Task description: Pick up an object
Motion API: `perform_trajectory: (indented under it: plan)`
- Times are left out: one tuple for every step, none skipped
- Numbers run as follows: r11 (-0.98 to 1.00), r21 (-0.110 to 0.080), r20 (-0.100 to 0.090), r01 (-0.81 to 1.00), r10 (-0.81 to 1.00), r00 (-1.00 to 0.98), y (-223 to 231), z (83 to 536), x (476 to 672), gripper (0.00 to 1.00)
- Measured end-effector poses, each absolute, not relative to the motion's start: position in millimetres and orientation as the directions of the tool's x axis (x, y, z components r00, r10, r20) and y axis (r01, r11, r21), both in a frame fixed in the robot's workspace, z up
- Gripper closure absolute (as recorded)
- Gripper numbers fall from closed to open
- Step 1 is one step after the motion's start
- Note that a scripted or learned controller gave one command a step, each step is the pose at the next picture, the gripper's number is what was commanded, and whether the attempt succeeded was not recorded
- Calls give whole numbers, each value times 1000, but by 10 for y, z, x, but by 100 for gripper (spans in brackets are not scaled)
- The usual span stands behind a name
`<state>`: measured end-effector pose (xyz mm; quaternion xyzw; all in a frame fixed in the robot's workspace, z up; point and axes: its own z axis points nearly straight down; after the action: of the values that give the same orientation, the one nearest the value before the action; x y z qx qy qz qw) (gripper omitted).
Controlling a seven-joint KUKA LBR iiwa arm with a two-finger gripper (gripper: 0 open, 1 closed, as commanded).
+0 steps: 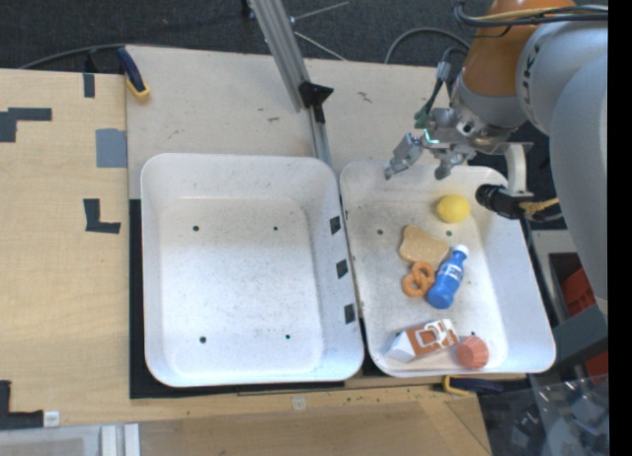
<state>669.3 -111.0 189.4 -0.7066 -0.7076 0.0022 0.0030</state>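
I see a light wooden bench carrying two shallow white bins side by side on a dark mat. The right bin lies just below the pincer; the left bin sits to its left. Grey tape patches lie far left, beside what may be a yellow-tipped clamp.

Even, soft overhead light, faint shadows; the white bins glare slightly and the whole picture is mildly grainy.
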Motion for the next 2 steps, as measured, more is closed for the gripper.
perform_trajectory:
  plan:
    - [3,-2,0,1000,1000,-3,-1111,1930,6705,0]
    - [3,-8,-1,1000,1000,-3,-1064,1285,6690,0]
